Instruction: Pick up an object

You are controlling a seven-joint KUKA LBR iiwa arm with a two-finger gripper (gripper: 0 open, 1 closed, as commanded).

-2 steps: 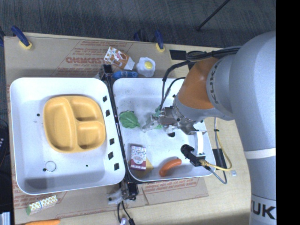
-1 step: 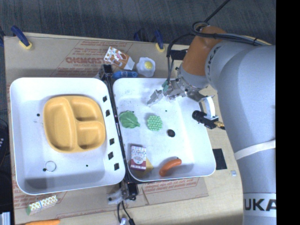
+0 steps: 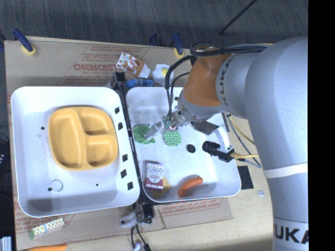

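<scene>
Within the right bin point(image 3: 230, 179) you see the gripper point(image 3: 157, 131) lowered beside a green leafy toy point(image 3: 140, 134) and a green dotted ball point(image 3: 172, 138); whether it grips anything you cannot tell. Near the front wall lie a small red box point(image 3: 154, 175) and an orange sausage-shaped toy point(image 3: 189, 185). Left bin point(image 3: 26, 140): a yellow divided tray point(image 3: 82, 137).
</scene>
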